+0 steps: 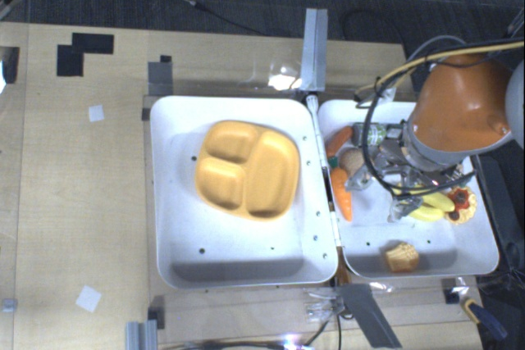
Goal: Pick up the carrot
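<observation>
A yellow sectioned plate [247, 169] sits mid-frame in the left bin [172, 250]. Along the left wall of the right bin [484, 254] lies the carrot [342, 194], orange and tapered, beside a red-orange piece [338, 142]. Right of it the gripper [399, 175] hangs low over a banana [432, 209]; whether it is spread or closed I cannot tell. A bread piece [401, 256] lies below.
</observation>
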Robot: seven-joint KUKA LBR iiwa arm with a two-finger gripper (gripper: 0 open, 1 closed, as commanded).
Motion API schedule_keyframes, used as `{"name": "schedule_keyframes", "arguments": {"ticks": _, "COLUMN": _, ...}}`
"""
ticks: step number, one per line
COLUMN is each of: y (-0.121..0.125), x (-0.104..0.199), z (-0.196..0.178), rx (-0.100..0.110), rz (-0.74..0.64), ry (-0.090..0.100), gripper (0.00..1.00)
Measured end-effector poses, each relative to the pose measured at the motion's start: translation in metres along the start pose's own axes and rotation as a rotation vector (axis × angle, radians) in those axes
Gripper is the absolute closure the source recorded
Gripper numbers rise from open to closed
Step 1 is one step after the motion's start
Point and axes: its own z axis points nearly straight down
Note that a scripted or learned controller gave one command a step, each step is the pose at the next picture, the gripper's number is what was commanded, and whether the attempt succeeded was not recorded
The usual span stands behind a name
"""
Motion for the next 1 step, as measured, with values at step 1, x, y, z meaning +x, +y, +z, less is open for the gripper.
{"name": "schedule_keyframes", "arguments": {"ticks": 1, "y": 0.0373, "x": 0.036, "z": 0.0154, "rx": -0.001, "rz": 0.085, "ry": 0.002, "gripper": 0.0}}
